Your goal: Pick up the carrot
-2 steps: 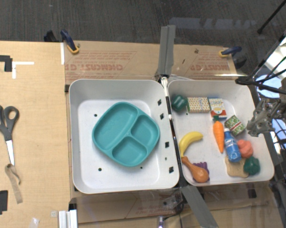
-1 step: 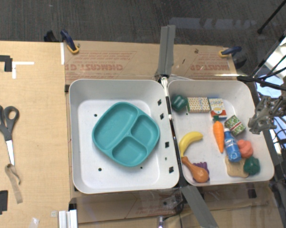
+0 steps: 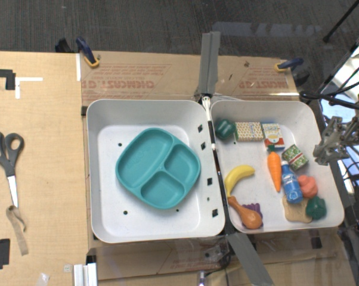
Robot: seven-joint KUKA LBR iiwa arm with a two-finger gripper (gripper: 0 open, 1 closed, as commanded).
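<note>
The orange carrot (image 3: 275, 170) lies lengthwise in the right bin (image 3: 258, 111), its green top toward the back. It sits between a yellow banana (image 3: 238, 176) on its left and a blue bottle (image 3: 291, 185) on its right. My gripper (image 3: 327, 148) hangs over the right rim of that bin, to the right of the carrot and apart from it, with nothing visibly held.
Crowding the carrot are a green-patterned box (image 3: 294, 157), a juice carton (image 3: 272, 134), a cracker box (image 3: 248, 131), a peach-coloured item (image 3: 308, 185), a green pepper (image 3: 315, 207) and a drumstick (image 3: 246, 213). The left bin (image 3: 102, 177) holds a teal divided plate (image 3: 158, 168). Scissors (image 3: 6, 159) lie on the bench at far left.
</note>
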